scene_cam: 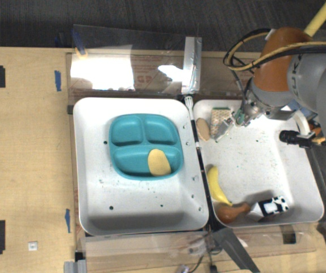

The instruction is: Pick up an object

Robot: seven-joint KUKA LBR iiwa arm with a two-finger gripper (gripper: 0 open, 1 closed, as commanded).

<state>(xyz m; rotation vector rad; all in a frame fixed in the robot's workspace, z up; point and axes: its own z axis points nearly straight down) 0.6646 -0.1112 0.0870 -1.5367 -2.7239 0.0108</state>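
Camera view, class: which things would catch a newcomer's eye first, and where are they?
The teal divided plastic tray sits in the left white bin, a yellow oval piece in its near-right compartment. The grey arm's gripper reaches into the right white bin, where a yellow banana lies.

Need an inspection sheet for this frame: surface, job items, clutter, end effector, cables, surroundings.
Surface: two white bins, left bin and right bin, on a wooden bench.
Job items: banana, brown pear-shaped item, black-and-white item, tan oval, all in right bin.
Clutter: teal divided tray with yellow oval in left bin.
End effector: over right bin's far left corner; finger state unclear.
Cables: black loop above wrist.
Surroundings: clear panel behind bins.
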